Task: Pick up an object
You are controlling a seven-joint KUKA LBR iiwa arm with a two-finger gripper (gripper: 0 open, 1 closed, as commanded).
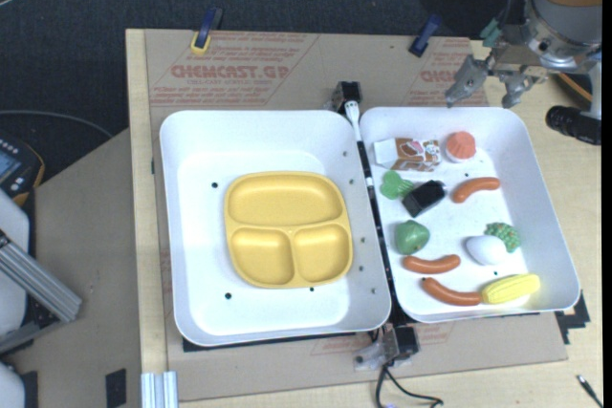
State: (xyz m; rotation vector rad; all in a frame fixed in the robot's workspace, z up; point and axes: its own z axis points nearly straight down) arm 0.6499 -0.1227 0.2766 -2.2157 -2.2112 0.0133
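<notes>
My gripper (491,89) hangs above the far edge of the right bin (545,205), open, with nothing between its fingers. Below it in the right bin lie a round red-orange piece (461,145), a white and brown packet (409,151), a black block (424,197), two green pieces (395,183) (412,235), several sausages (475,189), a white egg (485,249), a broccoli floret (503,234) and a yellow corn cob (511,288). The red-orange piece is the closest to the gripper, just in front of it.
The left bin (191,205) holds a yellow divided plate (287,227). Black clips (347,96) join the bins at the far and near ends of the seam. Clamps (203,32) (424,35) sit on the board's far edge.
</notes>
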